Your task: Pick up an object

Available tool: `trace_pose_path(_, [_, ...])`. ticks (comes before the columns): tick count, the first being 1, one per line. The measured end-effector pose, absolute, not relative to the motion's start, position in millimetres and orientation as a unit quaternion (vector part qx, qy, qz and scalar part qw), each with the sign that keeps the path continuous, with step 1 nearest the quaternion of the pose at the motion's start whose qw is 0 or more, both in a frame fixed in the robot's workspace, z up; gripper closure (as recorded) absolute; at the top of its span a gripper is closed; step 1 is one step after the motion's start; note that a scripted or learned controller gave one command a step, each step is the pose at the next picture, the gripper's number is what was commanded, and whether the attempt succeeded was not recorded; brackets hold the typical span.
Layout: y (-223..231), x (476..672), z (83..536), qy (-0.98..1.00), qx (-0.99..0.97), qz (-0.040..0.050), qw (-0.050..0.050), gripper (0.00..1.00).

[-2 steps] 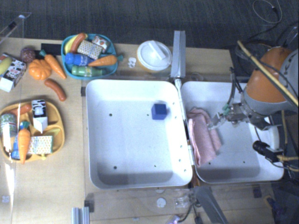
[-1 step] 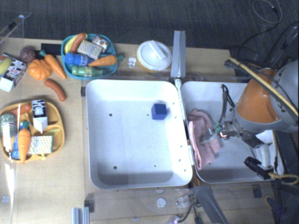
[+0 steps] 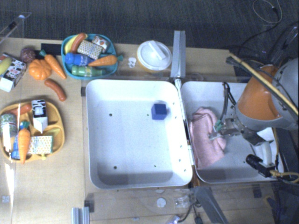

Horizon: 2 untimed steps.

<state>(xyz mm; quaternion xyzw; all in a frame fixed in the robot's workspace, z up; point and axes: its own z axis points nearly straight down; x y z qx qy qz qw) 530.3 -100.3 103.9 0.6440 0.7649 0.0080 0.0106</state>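
A pink cloth (image 3: 203, 135) lies crumpled along the left side of the right bin (image 3: 233, 171). My gripper (image 3: 217, 129) is low over that bin, at the cloth's right edge, and seems to touch it. The arm's orange band (image 3: 256, 102) and grey wrist hide the bin's right half. A small blue cube (image 3: 159, 111) sits by itself in the upper right part of the left bin (image 3: 121, 143), well apart from the gripper.
A metal post (image 3: 177, 55) stands behind the seam between the bins. A white lidded bowl (image 3: 154, 55), a blue bowl of toy food (image 3: 88, 55), a yellow tray (image 3: 32, 129) and loose toy vegetables (image 3: 46, 71) lie on the bench at the back and left.
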Motion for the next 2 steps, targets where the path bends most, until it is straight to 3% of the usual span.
trace_pose_path(1, [-54.4, 586.4, 185.0, 0.849, 0.529, 0.001, 0.002, 1.0])
trace_pose_path(2, [-36.8, 587.5, 184.8, 0.858, 0.514, 0.0008, 0.002, 1.0])
